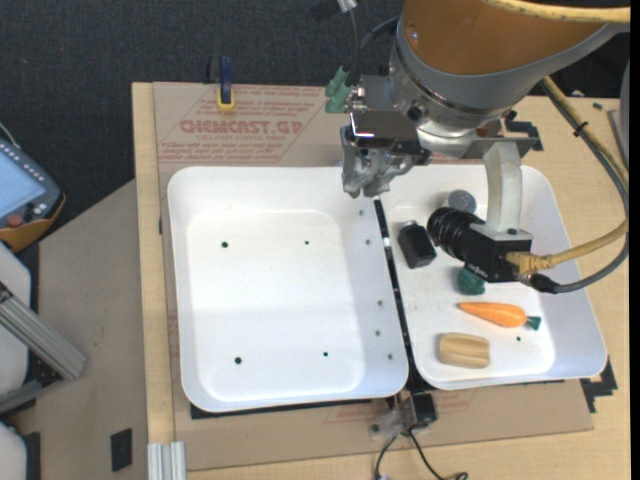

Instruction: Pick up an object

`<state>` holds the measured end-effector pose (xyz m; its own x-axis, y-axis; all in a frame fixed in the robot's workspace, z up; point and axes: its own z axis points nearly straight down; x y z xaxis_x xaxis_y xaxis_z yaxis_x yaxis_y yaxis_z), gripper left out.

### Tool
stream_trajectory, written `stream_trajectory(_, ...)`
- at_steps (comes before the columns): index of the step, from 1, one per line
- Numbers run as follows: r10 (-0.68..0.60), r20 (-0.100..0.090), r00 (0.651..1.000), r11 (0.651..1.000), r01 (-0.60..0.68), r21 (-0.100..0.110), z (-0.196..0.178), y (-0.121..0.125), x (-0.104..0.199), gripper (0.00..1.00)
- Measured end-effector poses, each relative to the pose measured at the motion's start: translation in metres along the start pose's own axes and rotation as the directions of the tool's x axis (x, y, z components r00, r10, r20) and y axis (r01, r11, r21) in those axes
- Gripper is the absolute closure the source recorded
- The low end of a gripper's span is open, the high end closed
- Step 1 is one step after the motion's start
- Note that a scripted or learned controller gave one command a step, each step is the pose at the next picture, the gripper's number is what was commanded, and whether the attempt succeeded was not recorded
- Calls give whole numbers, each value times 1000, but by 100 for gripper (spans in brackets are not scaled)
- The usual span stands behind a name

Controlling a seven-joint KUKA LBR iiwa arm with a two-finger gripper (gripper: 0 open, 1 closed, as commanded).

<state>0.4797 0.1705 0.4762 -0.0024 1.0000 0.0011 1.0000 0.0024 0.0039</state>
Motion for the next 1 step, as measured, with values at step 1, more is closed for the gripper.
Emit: stream_trajectory(1,-1,-1,1000,1000,1,0,-12,0,43,100)
